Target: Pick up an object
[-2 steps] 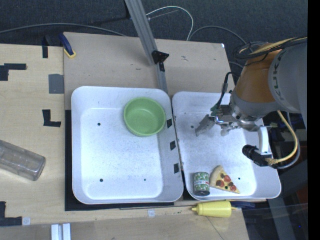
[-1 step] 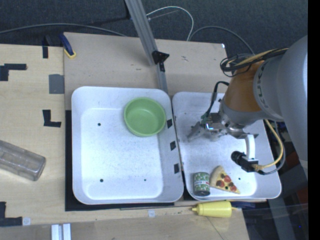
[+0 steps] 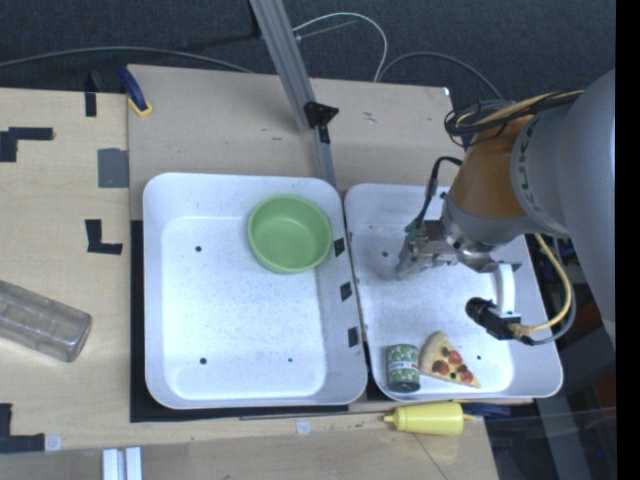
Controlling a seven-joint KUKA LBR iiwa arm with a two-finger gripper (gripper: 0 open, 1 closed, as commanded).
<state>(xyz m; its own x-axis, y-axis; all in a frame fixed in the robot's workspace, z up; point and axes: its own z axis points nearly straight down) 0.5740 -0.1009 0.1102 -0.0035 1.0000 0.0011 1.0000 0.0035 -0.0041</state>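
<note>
A: Where is the hand point(image 3: 408, 258) right now?

B: Low over the right bin point(image 3: 385, 208), in its upper left part, close to the wall shared with the left bin point(image 3: 160, 268). The grey arm point(image 3: 560, 158) comes in from the right, with the orange band point(image 3: 490, 173) just above the wrist.

A: Is it holding anything?

B: Nothing shows between the fingers, and the bin floor under them is bare white. How far apart the fingers stand I cannot tell; they are small and dark against the wrist.

A: What could it pick up?

B: In the right bin, along the near wall, a small green can point(image 3: 402, 365) and a toy pizza slice point(image 3: 447, 360) lie just beside each other, the can to the left. Both are well apart from the hand. In the left bin a green bowl point(image 3: 290, 233) sits upright near the top right corner, close to the dividing wall.

A: Anything outside the bins?

B: A yellow squeeze bottle point(image 3: 430, 418) lies on its side on the tabletop point(image 3: 220, 118) just below the right bin's near edge. A clear plastic cylinder point(image 3: 40, 320) lies far to the left. A grey metal pole point(image 3: 290, 58) slants down from the top toward the gap between the bins, and thin cables point(image 3: 350, 28) loop across the dark floor beyond
</note>
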